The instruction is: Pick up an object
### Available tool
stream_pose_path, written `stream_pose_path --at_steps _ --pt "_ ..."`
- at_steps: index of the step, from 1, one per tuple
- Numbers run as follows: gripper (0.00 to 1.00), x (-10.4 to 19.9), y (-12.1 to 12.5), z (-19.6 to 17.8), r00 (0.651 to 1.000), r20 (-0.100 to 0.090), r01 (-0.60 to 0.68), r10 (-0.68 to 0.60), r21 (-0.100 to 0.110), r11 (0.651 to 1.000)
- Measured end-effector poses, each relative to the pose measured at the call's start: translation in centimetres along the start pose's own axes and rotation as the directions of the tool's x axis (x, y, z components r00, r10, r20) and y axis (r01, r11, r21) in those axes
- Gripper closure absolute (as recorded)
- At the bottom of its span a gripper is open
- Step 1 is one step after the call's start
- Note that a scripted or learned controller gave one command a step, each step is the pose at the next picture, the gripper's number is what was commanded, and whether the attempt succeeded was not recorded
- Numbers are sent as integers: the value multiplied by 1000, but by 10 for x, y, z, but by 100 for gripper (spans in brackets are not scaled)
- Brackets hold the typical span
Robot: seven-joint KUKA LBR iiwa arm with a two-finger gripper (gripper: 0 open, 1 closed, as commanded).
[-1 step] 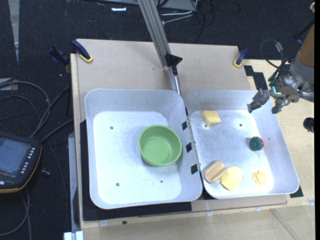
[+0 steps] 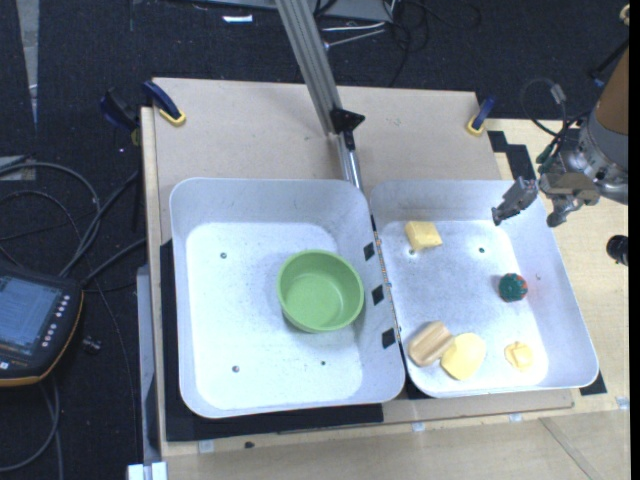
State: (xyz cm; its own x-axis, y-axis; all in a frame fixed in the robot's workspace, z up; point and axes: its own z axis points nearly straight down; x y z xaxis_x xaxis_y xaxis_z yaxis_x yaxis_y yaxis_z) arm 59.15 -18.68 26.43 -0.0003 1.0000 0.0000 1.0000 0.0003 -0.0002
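Hovered over the far right corner of the right shallow white plastic bin [image 2: 560, 268]: two-finger gripper [image 2: 535, 206], spread wide, nothing between the fingers. Stood clear of every object, well above the bin floor by the look of it.

Lay in that right bin: a pale yellow block [image 2: 423, 235] near the far left corner; a small dark green ball with a red spot [image 2: 513, 287] toward the right edge, nearest the gripper; a tan bread-like oblong [image 2: 429, 342] touching a round yellow foam piece [image 2: 463, 356] along the near edge; a small yellow toy [image 2: 518, 354] in the near right corner. Sat in the middle of the left white bin [image 2: 200, 268]: a light green plastic bowl [image 2: 320, 290].

Judged step: approach, nothing yet grasped, no target plainly chosen. Called for next: picking one object, likely the green ball just nearer than the gripper, centring above it, descending with fingers apart, then closing. Risk of the ball rolling aside under a skewed pinch.
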Motion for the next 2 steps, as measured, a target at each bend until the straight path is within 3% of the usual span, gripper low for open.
stream_pose_path --at_steps 2 --pt "0 -7 -2 103 1000 -1 0 0 3 1000"
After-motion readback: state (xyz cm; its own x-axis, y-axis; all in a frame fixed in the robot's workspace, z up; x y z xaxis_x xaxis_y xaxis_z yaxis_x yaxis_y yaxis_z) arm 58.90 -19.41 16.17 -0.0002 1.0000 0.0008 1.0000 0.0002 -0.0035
